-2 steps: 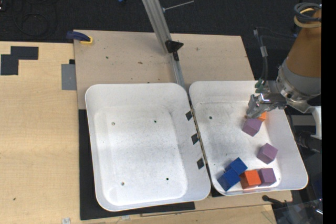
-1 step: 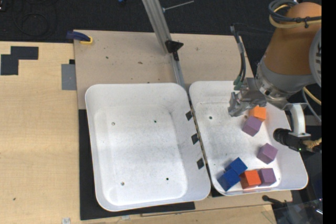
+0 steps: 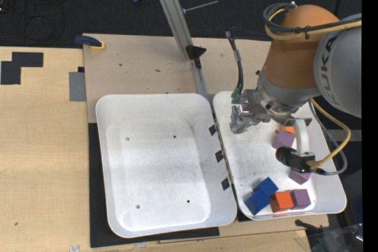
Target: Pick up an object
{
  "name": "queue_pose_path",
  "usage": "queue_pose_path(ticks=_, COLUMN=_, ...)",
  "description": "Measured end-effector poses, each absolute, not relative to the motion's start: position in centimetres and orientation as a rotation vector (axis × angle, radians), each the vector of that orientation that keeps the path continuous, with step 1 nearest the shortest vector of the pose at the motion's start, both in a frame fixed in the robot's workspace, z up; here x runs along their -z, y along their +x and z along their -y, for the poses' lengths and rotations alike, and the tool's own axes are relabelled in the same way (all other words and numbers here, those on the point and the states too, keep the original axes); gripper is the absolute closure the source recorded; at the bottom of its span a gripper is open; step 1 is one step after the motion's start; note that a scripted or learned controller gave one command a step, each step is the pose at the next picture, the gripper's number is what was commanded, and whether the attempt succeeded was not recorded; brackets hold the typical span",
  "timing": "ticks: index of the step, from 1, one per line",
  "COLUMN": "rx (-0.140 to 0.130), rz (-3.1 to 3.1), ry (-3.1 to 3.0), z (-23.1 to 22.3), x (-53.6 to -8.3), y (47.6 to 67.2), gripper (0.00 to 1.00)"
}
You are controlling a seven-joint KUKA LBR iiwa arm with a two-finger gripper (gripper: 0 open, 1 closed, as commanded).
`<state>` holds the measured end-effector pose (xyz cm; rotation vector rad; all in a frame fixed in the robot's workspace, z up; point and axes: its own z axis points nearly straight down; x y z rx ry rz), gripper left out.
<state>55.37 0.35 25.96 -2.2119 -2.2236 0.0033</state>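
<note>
Blocks lay in the right bin (image 3: 333,200): a blue block (image 3: 261,195), an orange block (image 3: 282,201) and a purple block (image 3: 300,198) clustered at its near edge, another purple block (image 3: 284,140) farther back. The gripper (image 3: 241,122) hung over the bin's far left part, nothing visibly held; the cluster lay toward the camera and rightward from it.

Aluminium post (image 3: 175,15) leaning, top centre | blue-and-yellow clamp (image 3: 90,41) at bench corner, upper left | black cables (image 3: 35,15) behind, top left
</note>
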Motion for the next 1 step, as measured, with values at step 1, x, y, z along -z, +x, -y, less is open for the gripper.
queue_pose_path(ticks=1, rx=-0.005, rz=2.222, ry=-2.213, z=-5.91, x=-24.37, y=54.97, gripper=1.0)
